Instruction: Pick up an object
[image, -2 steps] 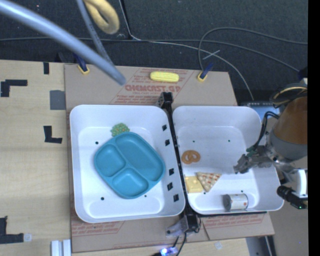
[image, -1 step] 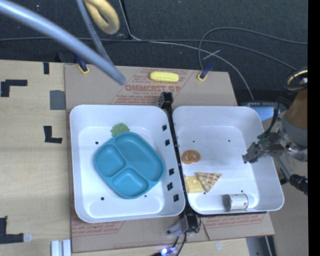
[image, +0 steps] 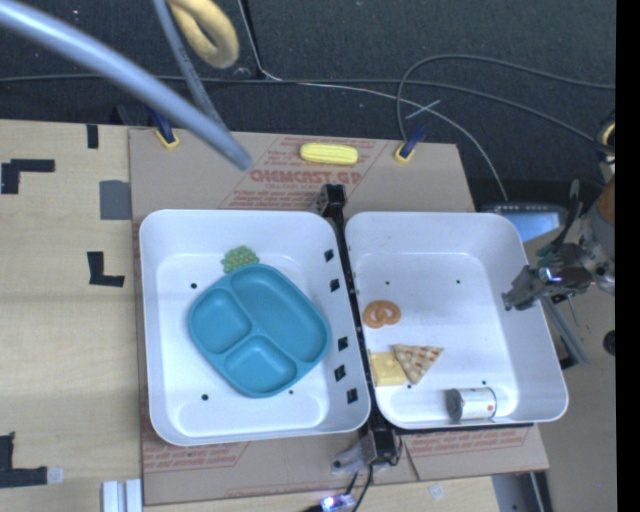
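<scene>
**Arm waits at the right bin's edge, nothing picked yet**

Looming closest to the lens, a blurred grey tube slants across the top left, with a yellowish blob beside it that I can't make out.

Below, the cardboard-covered worktop carries the two white bins. The left bin holds a blue divided tray lying at a slant, and a small green bumpy piece touches the tray's upper edge. The right bin holds the smaller things along its near side: a pizza-slice toy, a yellow block touching it, a pretzel just above those, and a small grey can lying on its side, long axis running left to right. A yellow corn-like piece lies outside the bins on the cardboard.

The hand hangs at the right bin's right rim; I cannot tell how it is set, and I see nothing in it.

By my guess the can is the nearest target, lying toward the near edge and a little left of the hand.
</scene>
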